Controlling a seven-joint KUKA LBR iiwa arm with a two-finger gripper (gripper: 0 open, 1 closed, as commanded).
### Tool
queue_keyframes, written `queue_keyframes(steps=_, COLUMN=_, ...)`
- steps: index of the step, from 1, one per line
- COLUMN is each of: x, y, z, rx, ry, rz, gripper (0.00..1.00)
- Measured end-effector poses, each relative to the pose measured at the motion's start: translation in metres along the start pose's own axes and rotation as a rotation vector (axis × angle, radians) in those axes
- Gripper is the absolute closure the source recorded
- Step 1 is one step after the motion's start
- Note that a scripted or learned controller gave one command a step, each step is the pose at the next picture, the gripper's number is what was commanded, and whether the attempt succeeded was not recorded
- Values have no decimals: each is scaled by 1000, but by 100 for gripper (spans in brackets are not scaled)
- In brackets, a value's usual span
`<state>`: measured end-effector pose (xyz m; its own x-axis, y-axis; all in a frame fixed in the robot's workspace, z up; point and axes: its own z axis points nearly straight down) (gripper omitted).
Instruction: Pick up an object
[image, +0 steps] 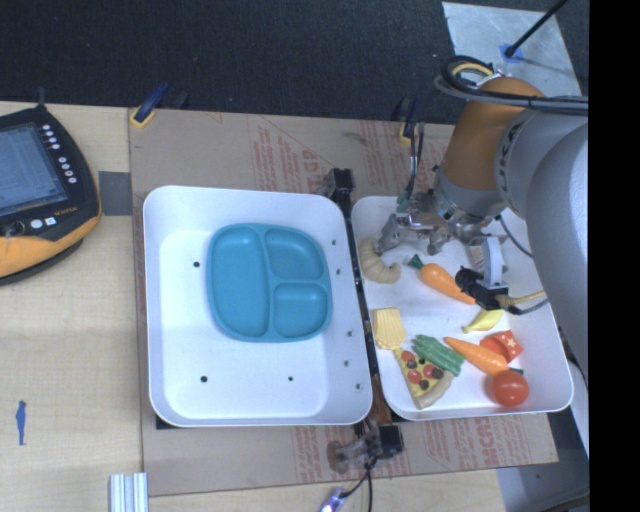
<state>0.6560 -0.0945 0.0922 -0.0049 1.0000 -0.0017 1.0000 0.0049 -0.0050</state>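
My gripper (395, 238) hangs low over the far left part of the right bin (560, 395), its metal fingers spread just above a beige curved toy (378, 266). Nothing shows between the fingers. Close to its right lies an orange carrot (446, 282). Further toward the front sit a yellow cheese block (388, 327), a pizza slice (422, 376), a green pod (438, 354), a second carrot (478, 354), a red pepper (505, 345), a tomato (509, 389) and a small banana (483, 321).
The left bin (175, 400) holds a blue divided plate (268, 282). A teach pendant (40, 195) rests on the bench at far left. The arm's grey body with its orange band (487, 130) covers the right bin's far right corner.
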Motion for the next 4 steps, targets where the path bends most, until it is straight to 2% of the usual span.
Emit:
queue_keyframes(steps=1, x=-24, y=0, z=0, rx=-3, ry=1, rz=2, gripper=0)
queue_keyframes(steps=2, x=-25, y=0, z=-10, rx=-3, ry=1, rz=1, gripper=100)
queue_keyframes(steps=3, x=-25, y=0, z=-10, rx=-2, ry=1, rz=0, gripper=0)
queue_keyframes(steps=4, x=-63, y=0, z=0, rx=-7, ry=0, rz=3, gripper=0)
